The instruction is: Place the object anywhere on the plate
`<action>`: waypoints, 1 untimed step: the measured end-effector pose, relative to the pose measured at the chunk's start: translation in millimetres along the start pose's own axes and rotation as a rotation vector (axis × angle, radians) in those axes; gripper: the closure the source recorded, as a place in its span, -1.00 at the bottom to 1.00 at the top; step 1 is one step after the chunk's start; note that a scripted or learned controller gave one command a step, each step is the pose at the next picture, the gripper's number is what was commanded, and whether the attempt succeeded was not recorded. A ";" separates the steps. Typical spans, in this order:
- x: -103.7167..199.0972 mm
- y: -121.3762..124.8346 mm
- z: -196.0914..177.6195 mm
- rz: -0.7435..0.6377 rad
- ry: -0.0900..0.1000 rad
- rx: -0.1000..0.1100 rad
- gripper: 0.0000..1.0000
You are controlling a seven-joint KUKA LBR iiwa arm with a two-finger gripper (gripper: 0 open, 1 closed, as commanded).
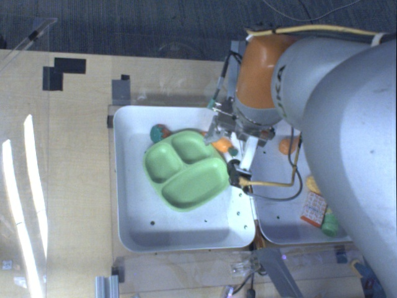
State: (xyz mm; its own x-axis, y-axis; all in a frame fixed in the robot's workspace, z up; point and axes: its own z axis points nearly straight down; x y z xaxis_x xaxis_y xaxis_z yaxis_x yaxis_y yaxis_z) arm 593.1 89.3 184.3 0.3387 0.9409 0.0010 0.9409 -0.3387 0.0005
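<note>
A light green divided plate (185, 169) lies tilted in the left white bin (142, 222). My gripper (223, 143) hangs over the plate's upper right rim, low by the bin's right wall. An orange object (219, 145) shows right at the gripper's tip, beside the plate's rim; whether it sits between the fingers I cannot make out. A small red and teal object (160, 131) lies in the bin just past the plate's upper left edge.
The right bin (279, 228) holds an orange piece (287, 145), a yellow item (312, 184), a printed card or box (314, 208) and a green item (330, 223). My arm's grey body covers much of that bin. A cable (273, 185) loops below the wrist.
</note>
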 end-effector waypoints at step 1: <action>0.3 1.1 -11.0 -0.002 0.002 -0.002 1.00</action>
State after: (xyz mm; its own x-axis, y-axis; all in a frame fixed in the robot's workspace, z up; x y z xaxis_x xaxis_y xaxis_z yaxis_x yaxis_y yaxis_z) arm 594.3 89.2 195.3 0.3363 0.9417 0.0032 0.9417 -0.3364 0.0025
